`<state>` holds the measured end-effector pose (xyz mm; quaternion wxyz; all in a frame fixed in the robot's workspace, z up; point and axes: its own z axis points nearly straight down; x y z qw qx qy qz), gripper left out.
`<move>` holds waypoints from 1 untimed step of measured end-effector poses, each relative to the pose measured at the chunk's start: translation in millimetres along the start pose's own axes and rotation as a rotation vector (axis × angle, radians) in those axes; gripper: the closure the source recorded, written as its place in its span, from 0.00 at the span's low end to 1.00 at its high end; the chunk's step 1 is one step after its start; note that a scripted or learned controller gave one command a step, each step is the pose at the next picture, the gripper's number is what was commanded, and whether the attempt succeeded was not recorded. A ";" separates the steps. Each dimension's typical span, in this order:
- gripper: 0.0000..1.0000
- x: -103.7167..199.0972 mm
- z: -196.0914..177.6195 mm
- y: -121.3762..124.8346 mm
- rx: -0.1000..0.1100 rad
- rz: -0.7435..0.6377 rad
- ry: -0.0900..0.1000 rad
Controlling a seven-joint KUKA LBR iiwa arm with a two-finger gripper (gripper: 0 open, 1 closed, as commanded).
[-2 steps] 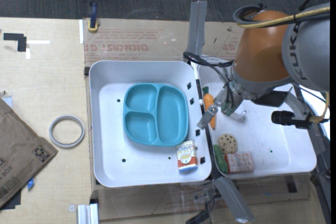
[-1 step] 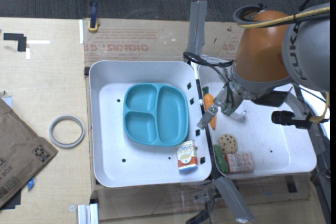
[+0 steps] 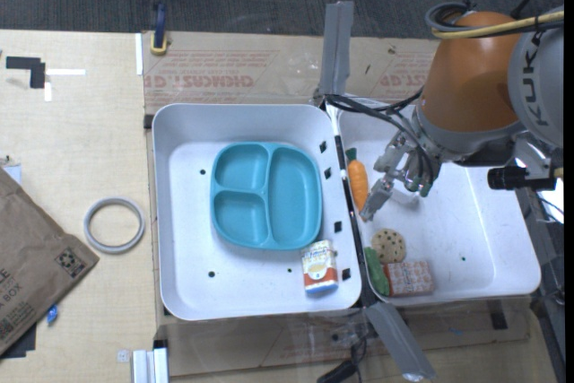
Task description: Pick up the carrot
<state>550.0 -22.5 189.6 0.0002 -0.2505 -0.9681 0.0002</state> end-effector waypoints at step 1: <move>0.00 -3.8 -0.3 7.5 -0.001 -0.373 -0.001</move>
